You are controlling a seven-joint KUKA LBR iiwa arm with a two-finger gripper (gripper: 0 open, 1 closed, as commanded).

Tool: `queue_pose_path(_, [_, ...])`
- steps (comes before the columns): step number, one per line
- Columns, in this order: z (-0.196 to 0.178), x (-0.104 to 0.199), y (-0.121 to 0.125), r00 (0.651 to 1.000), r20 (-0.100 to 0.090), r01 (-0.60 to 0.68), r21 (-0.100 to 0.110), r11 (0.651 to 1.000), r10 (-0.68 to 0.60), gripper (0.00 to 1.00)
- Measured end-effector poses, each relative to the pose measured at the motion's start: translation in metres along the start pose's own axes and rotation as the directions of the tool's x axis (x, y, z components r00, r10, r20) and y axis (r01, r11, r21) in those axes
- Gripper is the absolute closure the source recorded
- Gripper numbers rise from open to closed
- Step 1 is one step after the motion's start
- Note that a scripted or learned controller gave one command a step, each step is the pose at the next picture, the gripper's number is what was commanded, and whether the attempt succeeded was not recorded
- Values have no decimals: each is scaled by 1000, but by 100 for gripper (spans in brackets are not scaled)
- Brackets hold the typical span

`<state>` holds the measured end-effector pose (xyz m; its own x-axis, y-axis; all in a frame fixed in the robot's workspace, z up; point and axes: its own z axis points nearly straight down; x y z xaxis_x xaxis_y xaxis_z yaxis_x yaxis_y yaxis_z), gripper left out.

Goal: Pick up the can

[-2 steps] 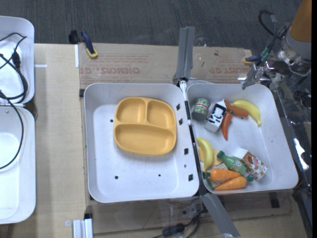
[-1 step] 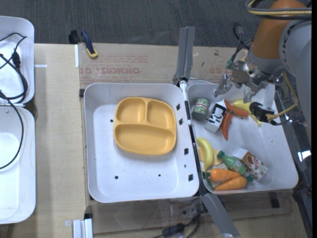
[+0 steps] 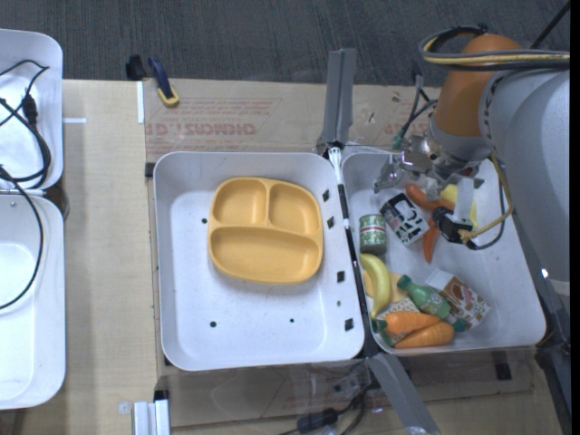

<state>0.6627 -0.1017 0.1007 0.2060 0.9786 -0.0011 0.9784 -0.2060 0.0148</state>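
The can point(image 3: 372, 232), small with a green label and a silver top, stands upright at the left wall of the right bin point(image 3: 521, 329). My gripper point(image 3: 420, 181) hangs low over the back of that bin, up and to the right of the can and apart from it. It sits right above an orange carrot point(image 3: 422, 198) and a black-and-white item point(image 3: 404, 217). The wrist and its cables hide the gripper's tips.
A banana point(image 3: 377, 280), a green bottle point(image 3: 426, 297), more carrots point(image 3: 415, 327) and a snack packet point(image 3: 463, 302) crowd the right bin's front. A yellow divided plate point(image 3: 265, 229) lies in the left bin point(image 3: 181, 333). A metal divider post point(image 3: 339, 98) rises between the bins.
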Motion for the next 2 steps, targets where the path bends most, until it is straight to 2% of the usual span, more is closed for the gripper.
queue_pose_path(1, [5,-50,-69,999,-1,-48,12,999,48,0])
queue_pose_path(2, [-5,-49,-68,999,-2,-50,9,999,50,100])
